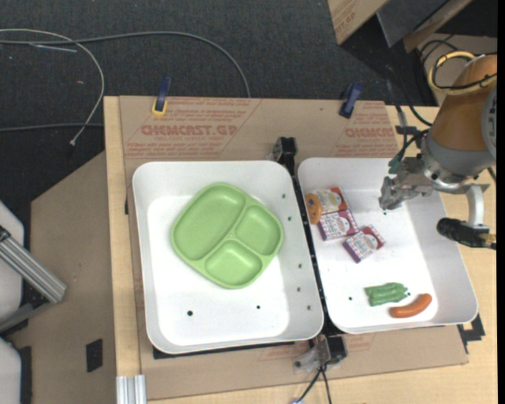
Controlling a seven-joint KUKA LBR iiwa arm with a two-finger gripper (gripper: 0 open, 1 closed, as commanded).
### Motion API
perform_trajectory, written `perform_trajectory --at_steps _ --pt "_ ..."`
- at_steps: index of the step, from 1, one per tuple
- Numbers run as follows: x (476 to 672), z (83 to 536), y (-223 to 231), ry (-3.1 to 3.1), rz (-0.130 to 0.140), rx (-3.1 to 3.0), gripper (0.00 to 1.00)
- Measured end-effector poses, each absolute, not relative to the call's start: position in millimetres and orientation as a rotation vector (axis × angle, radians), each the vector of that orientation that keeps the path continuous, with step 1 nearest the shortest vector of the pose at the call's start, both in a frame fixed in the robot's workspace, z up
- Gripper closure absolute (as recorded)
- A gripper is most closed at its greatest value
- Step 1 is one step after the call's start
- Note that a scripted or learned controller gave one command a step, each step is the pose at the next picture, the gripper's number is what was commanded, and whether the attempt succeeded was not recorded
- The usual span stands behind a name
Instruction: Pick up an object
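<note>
Cardboard sheet (193,126) under the bins reads "CHEMCAST GP"

You see dark grey carpet floor (237,39) behind the tan cardboard-covered bench (197,126); thin grey cables (95,67) trail across it. A brown cardboard box (355,17) sits top right.

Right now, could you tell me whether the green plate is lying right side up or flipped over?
Right side up: the green plate lies flat in the left bin with its three hollow compartments facing upward.
</note>
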State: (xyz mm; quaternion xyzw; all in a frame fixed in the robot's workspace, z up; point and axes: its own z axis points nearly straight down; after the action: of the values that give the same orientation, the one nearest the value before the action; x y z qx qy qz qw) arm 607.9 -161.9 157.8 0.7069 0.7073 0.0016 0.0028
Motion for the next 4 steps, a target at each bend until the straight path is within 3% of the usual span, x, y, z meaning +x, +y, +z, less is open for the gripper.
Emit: perform_trajectory --at_steps 1,2,4 --pt "613.9 210 -171 2.217 0.005 2.216 1.00" --pt "614.8 221 -171 2.220 0.003 2.218 1.00" --pt "599.2 208 -64 2.232 0.000 2.217 1.00"
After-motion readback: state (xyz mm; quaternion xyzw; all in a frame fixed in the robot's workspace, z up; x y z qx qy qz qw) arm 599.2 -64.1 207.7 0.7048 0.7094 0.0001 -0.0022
